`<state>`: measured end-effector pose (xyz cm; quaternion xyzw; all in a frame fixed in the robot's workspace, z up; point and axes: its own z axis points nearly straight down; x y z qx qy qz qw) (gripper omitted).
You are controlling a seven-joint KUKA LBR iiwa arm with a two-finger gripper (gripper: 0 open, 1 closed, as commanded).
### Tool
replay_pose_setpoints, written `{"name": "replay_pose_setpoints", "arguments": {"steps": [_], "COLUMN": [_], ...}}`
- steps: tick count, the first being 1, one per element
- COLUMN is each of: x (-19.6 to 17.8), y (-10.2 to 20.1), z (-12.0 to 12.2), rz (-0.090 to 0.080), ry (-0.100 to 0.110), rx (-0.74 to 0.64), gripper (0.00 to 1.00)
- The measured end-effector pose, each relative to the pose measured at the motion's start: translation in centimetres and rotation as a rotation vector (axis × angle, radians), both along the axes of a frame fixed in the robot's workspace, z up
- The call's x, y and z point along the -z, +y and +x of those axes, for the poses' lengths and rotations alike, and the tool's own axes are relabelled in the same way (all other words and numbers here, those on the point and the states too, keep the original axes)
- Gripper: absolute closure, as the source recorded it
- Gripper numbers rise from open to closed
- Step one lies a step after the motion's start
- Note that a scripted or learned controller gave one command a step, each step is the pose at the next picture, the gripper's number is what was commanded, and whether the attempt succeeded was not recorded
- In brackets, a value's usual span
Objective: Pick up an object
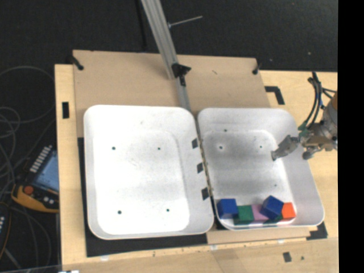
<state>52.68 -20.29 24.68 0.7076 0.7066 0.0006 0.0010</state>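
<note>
Small cubic blocks (257, 210) (matte, bright-coloured) along smooth white bin (239, 124); end effector (296, 147) state unclear.

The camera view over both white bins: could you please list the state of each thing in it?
Two-finger gripper: over the right white bin's right side, holding nothing visible.
Left white bin: upright, flat on bench.
Two blue cubes, green cube, pink block, orange cube: clustered along right bin's near wall.

— What's around my station?
— My pale wooden bench (239, 78) on dark carpeted floor (57, 16), black cables (17, 118) trailing left, a handheld pendant (40, 178), a metal rail (162, 30).
</note>
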Motion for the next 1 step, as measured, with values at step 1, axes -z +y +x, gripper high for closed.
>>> {"name": "replay_pose_setpoints", "arguments": {"steps": [1], "x": [-8.97], "y": [4.2], "z": [-1.67], "rz": [-0.002], "ry": [-0.009], "rx": [-0.008], "gripper": [0.0]}}
